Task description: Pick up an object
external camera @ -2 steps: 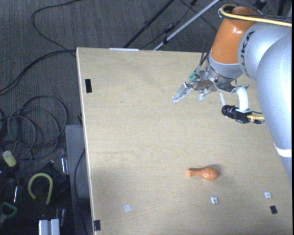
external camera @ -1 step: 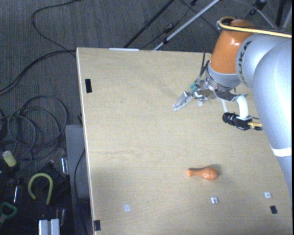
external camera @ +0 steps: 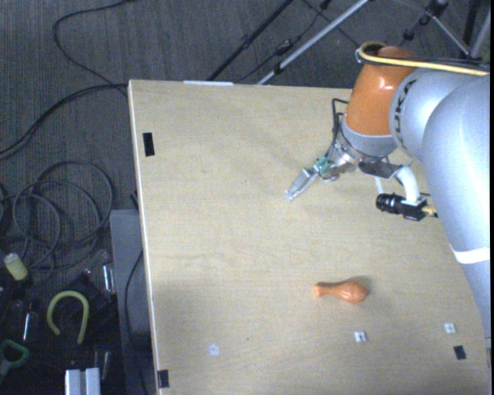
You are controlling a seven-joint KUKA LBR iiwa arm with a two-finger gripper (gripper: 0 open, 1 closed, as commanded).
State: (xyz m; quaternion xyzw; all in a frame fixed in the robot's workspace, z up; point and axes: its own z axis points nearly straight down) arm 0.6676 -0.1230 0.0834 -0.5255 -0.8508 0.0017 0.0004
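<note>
Nothing is picked up yet: the orange pear-shaped object [external camera: 343,291] lies alone on the worktop [external camera: 230,245], well apart from the tool [external camera: 300,188], whose finger spread I cannot tell.

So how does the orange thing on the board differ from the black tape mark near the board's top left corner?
The orange thing is a raised, rounded shape, bulging at one end and narrowing toward the left; the black tape mark is a flat little rectangle. The orange thing lies lengthwise across the board, while the tape mark stands upright along its left edge. Both sit well away from the gripper.
</note>
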